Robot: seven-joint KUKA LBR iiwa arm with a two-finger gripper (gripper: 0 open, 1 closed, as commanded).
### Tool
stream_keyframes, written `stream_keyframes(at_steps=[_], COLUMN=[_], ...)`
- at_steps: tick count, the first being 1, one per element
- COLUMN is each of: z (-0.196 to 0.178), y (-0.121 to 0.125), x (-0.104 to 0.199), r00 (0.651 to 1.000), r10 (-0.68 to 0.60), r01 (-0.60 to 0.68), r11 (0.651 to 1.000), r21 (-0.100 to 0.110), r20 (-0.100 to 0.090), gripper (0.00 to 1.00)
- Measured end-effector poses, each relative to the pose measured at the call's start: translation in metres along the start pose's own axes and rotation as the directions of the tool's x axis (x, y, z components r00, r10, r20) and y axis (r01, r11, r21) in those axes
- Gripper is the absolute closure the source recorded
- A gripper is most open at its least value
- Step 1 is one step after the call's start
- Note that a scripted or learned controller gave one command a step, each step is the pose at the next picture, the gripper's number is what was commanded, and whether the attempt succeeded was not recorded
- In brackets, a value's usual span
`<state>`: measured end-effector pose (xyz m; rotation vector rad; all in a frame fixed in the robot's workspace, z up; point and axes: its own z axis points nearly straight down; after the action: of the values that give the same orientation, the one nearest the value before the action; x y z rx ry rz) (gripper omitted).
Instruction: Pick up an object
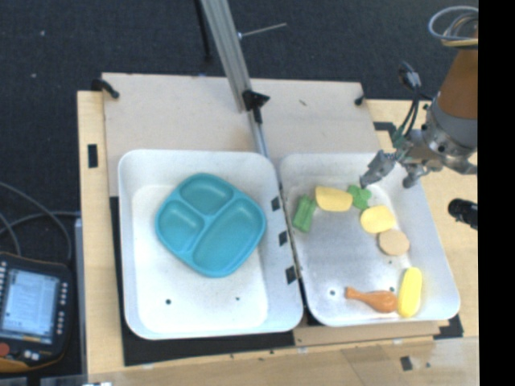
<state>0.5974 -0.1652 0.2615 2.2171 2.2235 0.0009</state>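
From the camera view I judge the step in hand to be the approach. My gripper (392,170) hangs over the back edge of the right bin (338,264), with the toy food spread below and in front of it. To do this well I would pick one isolated piece rather than the cluster. The small green piece (360,196) lies just beside the fingers but touches the yellow oval (333,199), so a descent there could nudge both. The tan disc (393,243) and the yellow piece (378,219) also touch. The green block (304,213) sits freer, as does the orange drumstick (372,298). The jaws stand spread apart, with nothing between them. The teal tray (211,224) fills the left bin (145,296).
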Motion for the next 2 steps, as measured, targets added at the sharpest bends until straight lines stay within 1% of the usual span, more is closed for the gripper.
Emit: stream_keyframes(at_steps=[1, 2], z=[0.0, 0.045], y=[0.0, -0.003], x=[0.0, -0.008], r00=[1.0, 1.0], r10=[0.0, 0.004], r01=[0.0, -0.004], r11=[1.0, 1.0], r21=[0.0, 0.005], r20=[0.0, 0.001], gripper=[0.0, 0.0])
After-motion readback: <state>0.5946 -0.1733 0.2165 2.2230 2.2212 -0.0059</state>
